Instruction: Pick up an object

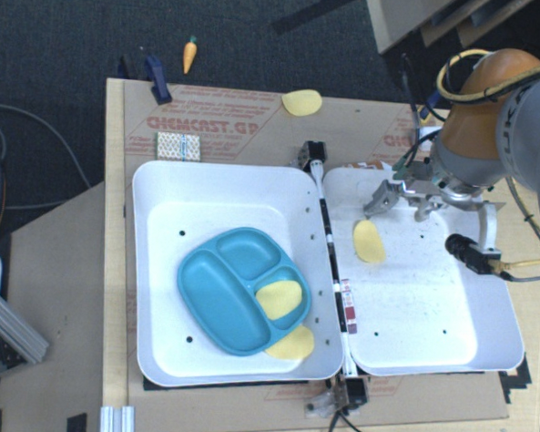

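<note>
Right bin [445, 331] taken as landmark. Arm [523, 107] reaches over its far rim; gripper [401, 198] hangs above the bin's far-left corner, fingers spread, nothing between them. Yellow piece [370, 241] lies on the bin floor near its left wall, just nearer the camera than the gripper. Its long axis runs roughly far-to-near, parallel to that wall, narrower end far. Judgement: shift towards the camera, centre over the piece, close across its short width, then descend

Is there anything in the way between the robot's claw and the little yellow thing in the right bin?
Nothing visible is in the way. The gripper hangs over the shallow white right bin, and the small yellow oval piece lies alone on the bin floor just below and to the left of it in the view, with bare floor between.
</note>
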`<state>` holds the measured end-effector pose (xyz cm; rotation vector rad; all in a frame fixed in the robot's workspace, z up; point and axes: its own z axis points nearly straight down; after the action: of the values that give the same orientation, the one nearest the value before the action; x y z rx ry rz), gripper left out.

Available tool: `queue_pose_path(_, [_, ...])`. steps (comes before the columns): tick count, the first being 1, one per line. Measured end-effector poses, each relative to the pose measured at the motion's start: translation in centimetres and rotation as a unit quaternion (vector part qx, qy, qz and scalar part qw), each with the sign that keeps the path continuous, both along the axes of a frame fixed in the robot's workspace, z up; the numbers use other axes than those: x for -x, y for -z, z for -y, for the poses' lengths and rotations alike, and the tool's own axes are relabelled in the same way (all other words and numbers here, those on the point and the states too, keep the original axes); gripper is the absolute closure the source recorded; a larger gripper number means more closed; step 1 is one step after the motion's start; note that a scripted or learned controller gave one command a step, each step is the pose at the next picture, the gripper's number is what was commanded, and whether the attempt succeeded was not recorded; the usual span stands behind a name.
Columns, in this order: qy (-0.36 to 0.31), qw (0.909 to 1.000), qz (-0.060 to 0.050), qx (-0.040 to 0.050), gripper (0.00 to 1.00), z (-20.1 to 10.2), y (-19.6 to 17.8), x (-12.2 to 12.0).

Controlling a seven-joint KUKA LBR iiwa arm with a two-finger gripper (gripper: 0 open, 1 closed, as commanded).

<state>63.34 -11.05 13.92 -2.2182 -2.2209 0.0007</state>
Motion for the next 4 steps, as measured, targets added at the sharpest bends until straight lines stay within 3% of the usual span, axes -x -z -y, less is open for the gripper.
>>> queue_pose_path(1, [0.0,1.0,0.0,0.0002,0.0,-1.8,5.5,-0.4])
queue_pose_path(3, [0.001,1.0,0.0,0.0004,0.0,-1.7,5.5,1.7])
queue_pose_path(4, [0.001,1.0,0.001,0.0003,1.0,-1.7,4.5,1.6])
